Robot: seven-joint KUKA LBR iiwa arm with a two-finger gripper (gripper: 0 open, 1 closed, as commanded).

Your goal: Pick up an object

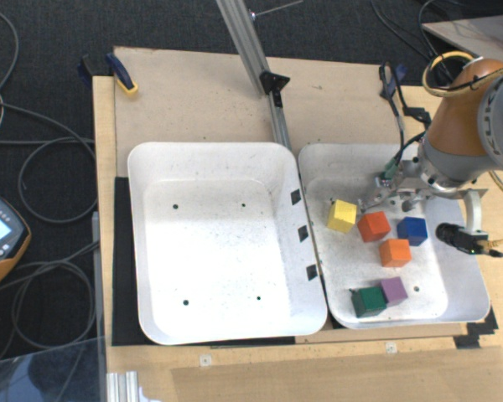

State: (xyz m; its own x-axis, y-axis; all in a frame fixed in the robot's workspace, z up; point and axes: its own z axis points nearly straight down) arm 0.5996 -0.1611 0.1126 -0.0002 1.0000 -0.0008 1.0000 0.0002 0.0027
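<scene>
In the right bin (461,304) lie several small blocks. A yellow block (342,215) sits furthest left, with a red-orange block (374,225) beside it. A blue block (412,229) lies to the right of those, and an orange block (395,252) just in front. Near the front rim a purple block (393,289) touches a green block (370,300). My gripper (392,198) hangs low over the bin's back half, just behind the red-orange and blue blocks. I see no block in it.
The left bin (147,224) stands beside the right one. A slanted metal post (250,44) rises behind the bins. A black fitting (459,238) on the arm juts over the right bin's right side. Cables trail over the floor at left.
</scene>
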